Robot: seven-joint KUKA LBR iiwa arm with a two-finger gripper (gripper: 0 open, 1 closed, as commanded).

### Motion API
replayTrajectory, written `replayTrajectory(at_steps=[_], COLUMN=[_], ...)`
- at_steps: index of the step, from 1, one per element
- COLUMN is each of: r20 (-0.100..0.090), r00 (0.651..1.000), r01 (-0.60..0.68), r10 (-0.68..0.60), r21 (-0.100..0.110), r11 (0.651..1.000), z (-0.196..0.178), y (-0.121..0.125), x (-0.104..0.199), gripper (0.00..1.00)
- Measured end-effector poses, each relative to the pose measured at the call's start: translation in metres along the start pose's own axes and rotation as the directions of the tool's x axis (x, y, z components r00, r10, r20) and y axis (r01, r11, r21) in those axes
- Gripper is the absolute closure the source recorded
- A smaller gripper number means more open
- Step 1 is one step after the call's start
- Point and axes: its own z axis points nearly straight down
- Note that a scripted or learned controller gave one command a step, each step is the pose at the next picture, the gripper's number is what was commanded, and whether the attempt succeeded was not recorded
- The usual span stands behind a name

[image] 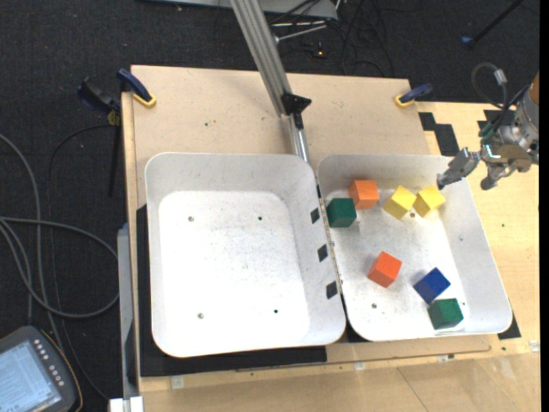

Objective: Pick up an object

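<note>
The right bin (pixel 480 230) holds several small blocks. Along its far side lie a dark green cube (pixel 340 212), an orange cube (pixel 364 193) and two yellow cubes (pixel 400 202) (pixel 429 200). Nearer the front lie another orange cube (pixel 384 269), a blue cube (pixel 431 284) and a green cube (pixel 446 313). My gripper (pixel 474 172) hangs open over the bin's far right rim, just right of the yellow cubes, with nothing between its fingers.
The left bin (pixel 163 230) stands beside the right one on the wooden bench. A metal pole (pixel 262 45) slants down to the gap between the bins. Clamps (pixel 137 88) (pixel 413 94) sit at the bench's far corners.
</note>
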Motion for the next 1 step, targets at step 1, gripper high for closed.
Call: replayTrajectory(at_steps=[1], r20=[0.002], r00=[1.000], r01=[0.002], r10=[-0.002], r21=[-0.003], r11=[1.000], z=[-0.0025], y=[0.0008], x=[0.0002], gripper=[0.00])
